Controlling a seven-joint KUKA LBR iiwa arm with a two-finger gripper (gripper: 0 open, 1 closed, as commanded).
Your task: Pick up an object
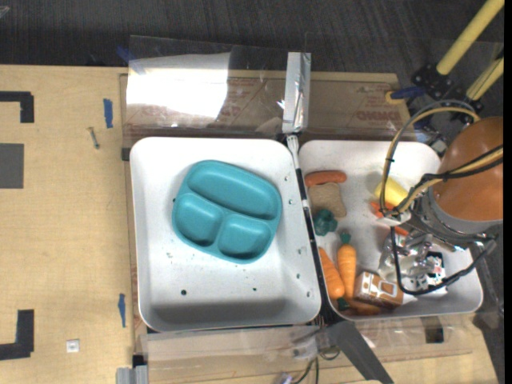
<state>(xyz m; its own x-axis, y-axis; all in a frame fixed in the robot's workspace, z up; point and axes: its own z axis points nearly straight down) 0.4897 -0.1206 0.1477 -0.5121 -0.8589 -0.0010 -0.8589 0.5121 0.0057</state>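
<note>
Teal divided plate [226, 209] in left bin [152, 294]; perhaps 2 carrots [339, 270] right.

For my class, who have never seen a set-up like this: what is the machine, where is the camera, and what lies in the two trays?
The camera looks down from above the bench at a slant. The machine is a robot arm, grey with an orange band, reaching in from the right. Its claw hangs over the right bin; the picture does not show it holding anything. The left bin holds a teal divided plate. The right bin holds toy food: two carrots, a sausage, something yellow and a small brown box.
</note>
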